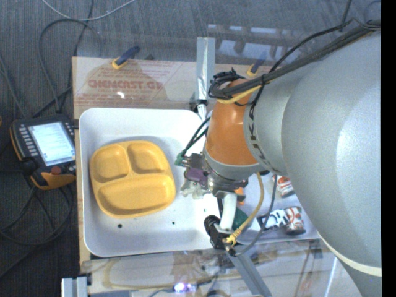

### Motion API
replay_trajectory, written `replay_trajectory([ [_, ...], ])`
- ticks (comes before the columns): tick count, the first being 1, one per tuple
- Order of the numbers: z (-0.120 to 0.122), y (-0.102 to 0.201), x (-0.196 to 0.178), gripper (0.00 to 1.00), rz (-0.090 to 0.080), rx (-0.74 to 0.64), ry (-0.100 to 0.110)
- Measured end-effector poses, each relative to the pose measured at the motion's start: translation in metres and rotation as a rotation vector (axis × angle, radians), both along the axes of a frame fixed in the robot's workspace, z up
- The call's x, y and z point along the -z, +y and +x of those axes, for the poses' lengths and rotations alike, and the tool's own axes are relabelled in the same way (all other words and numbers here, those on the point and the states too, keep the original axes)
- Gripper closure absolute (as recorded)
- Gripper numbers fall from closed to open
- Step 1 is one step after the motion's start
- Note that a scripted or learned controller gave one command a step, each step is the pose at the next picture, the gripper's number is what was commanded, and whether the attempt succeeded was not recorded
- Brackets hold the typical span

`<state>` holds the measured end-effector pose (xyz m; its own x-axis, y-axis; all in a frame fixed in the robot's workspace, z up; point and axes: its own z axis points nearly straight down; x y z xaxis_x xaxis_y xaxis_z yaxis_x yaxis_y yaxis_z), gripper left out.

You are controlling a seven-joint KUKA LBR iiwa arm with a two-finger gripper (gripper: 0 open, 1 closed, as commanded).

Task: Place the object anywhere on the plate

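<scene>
Yellow plastic plate [132, 179], a rounded-rectangle tray with three compartments, lay flat in the left shallow white bin [111, 119], its long axis running left to right with a slight tilt; two smaller compartments sat toward the far side, one wide compartment toward the near side. Just right of it, the grey arm with the orange band [232, 135] hung over the bin's right edge. The object itself could not be made out. Small printed packets [286, 218] lay in the right bin.
</scene>
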<state>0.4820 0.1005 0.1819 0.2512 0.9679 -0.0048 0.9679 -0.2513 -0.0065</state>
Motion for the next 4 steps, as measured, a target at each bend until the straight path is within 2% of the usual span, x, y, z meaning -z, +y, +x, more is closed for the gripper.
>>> replay_trajectory([
  [1,0.0,0.08,-0.03,1.0,0.0,-0.103,-0.002],
  [2,0.001,0.132,-0.056,1.0,0.0,-0.395,-0.003],
  [3,0.002,0.06,-0.121,1.0,0.001,-0.503,-0.004],
  [4,0.002,0.06,-0.129,1.0,-0.001,-0.503,-0.002],
])
